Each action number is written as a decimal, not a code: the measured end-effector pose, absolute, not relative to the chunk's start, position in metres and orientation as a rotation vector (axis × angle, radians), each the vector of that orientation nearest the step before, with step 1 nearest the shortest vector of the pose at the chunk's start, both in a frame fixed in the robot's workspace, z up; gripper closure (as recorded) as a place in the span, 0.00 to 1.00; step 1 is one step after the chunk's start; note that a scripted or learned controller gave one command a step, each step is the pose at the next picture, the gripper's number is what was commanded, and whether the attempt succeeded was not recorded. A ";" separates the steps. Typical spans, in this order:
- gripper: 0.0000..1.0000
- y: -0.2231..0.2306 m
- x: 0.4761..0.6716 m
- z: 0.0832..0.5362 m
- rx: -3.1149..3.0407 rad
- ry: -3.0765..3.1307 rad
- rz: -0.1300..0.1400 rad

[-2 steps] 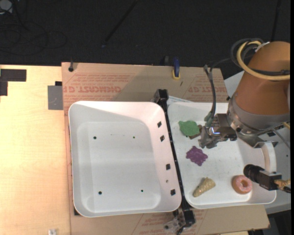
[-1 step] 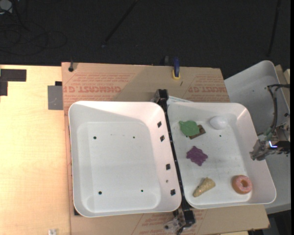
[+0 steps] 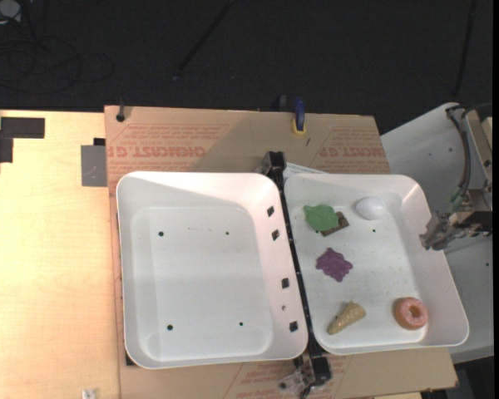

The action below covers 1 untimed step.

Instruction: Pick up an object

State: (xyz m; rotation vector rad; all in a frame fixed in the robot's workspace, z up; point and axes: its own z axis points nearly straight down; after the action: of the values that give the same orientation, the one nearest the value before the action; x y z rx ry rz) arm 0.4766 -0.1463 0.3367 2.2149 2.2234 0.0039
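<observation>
Gripper (image 3: 437,235) hung at the right bin's (image 3: 437,302) right rim, its jaw state impossible to tell.
The right bin held a green piece (image 3: 319,217) partly covering something brown, a white lump (image 3: 369,208), purple piece (image 3: 333,264), cone (image 3: 346,317) and doughnut (image 3: 410,312).

Five small items (image 3: 334,264) in right bin (image 3: 437,256)

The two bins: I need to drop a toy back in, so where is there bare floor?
The left bin is bare throughout. In the right bin, free strips run beside the divider and between the purple toy and donut; its middle is crowded.
</observation>
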 end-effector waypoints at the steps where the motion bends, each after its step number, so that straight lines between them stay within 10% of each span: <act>1: 1.00 -0.153 0.475 0.081 2.224 2.221 -0.003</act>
State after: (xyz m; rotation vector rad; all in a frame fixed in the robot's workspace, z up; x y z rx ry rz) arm 0.4752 -0.1528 0.0811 2.2236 2.2208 -0.0031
